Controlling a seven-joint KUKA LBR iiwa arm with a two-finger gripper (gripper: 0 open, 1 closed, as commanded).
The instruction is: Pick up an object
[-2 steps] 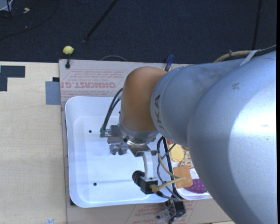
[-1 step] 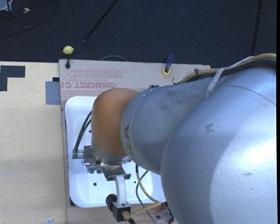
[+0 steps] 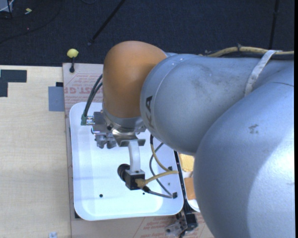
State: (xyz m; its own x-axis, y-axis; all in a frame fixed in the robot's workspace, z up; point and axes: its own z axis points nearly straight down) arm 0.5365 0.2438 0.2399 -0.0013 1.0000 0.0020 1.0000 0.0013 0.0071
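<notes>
- While the arm (image 3: 228,133) reaches in from the right and covers most of the right bin (image 3: 190,205), the gripper (image 3: 107,144) hangs above the far half of the left bin (image 3: 75,182).
- Gripper state: it cannot be told from this angle whether the gripper is open or closed. Nothing can be seen in its hold.
- Left bin: a small dark speck (image 3: 101,196) lies on the white floor near the near-left corner, well apart from the gripper. It is too small to identify or to grasp.
- Candidate object: an orange-tan item (image 3: 187,163) lies in the right bin, just beside that bin's left edge. The arm hides most of it, so its outline and kind cannot be determined.
- Handling (judgement): the item is probably light, since it sits in a shallow bin.
  - The visible surface looks matte, so slip is likely a minor concern.
  - Stiffness and fragility are unknown, so moderate closing force is advisable.
- Grasp location (judgement): take hold across the narrowest span, near the item's middle.
  - The bin's left wall stands close to the item, so align the grasp along that wall rather than across it.
- Task status (judgement): the pick is not yet made. The gripper is over the left bin, apart from the candidate.
</notes>
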